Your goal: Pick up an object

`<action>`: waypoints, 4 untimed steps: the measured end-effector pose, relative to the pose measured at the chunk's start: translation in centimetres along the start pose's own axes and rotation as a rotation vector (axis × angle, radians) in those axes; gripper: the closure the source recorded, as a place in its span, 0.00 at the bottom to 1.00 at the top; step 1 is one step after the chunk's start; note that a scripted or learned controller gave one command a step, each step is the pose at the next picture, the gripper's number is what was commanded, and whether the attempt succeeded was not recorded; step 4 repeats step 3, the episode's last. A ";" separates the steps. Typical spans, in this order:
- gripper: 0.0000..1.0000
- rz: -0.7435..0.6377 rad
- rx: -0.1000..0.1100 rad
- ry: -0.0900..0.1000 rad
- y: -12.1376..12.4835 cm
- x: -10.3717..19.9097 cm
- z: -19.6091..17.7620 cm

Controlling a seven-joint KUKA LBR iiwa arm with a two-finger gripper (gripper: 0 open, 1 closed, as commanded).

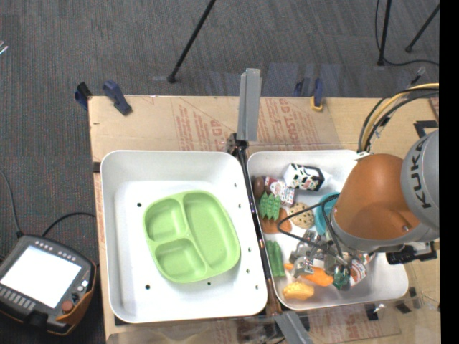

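Note:
My gripper [320, 264] is down in the right bin [331, 156], low among a pile of small toys near its front. An orange toy [315, 278] and a yellow one [297, 290] lie right under the metal fingers. The arm's orange band [376, 199] hides the bin's right half. Further back lie a black-and-white carton [304, 177], a green ridged piece [270, 206], a cookie [301, 216] and a green stick [276, 258]. I cannot make out anything between the fingers.
The left bin [118, 192] holds a light green divided plate [191, 235]. A metal post [249, 106] stands behind the divider between the bins. A teach pendant [43, 282] lies on the floor at the lower left. Tripod legs stand on the carpet behind.

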State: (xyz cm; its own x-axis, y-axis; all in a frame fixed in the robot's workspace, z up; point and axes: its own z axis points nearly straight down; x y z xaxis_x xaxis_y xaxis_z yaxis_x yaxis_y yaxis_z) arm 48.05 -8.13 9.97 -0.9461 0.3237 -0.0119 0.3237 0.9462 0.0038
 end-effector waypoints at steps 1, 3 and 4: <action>1.00 -0.079 -0.001 0.001 3.3 1.1 -12.1; 0.00 0.095 0.004 0.013 1.6 -7.0 0.3; 0.00 0.095 0.004 0.013 1.6 -7.0 0.3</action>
